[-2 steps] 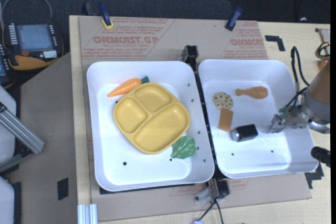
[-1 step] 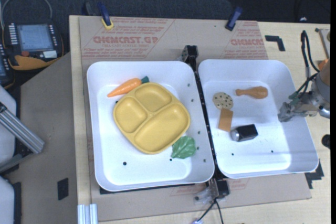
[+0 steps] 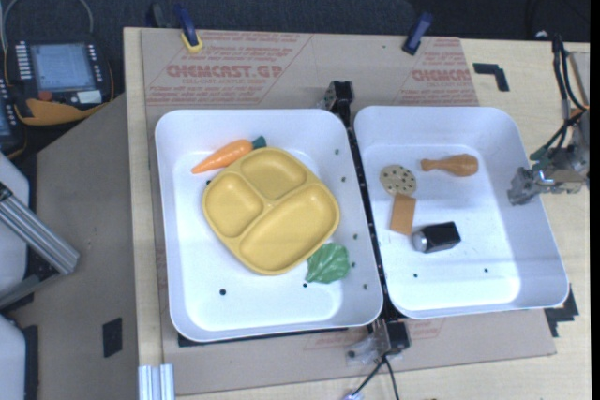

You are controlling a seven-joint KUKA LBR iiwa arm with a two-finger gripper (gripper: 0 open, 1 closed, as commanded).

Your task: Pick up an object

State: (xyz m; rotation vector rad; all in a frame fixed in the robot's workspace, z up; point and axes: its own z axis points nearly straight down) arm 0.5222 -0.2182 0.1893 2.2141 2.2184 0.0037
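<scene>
White plastic, two shallow bins sitting side by side on a cardboard-covered bench [image 3: 281, 70]. The left bin [image 3: 178, 229] is holding a yellow divided plate [image 3: 270, 209], with an orange toy carrot [image 3: 223, 155] lying at its upper left edge and a green leaf [image 3: 328, 263] touching its lower right edge. The right bin [image 3: 525, 248] is holding a brown drumstick [image 3: 452, 166], a round tan cracker [image 3: 397, 178], an orange-brown block [image 3: 403, 214] just below the cracker, and a black and silver cylinder [image 3: 437, 237] lying on its side beside the block. The gripper [image 3: 536, 182] is hanging at the right bin's outer rim, well apart from every object; whether its fingers are spread or pressed together, I cannot tell.
</scene>
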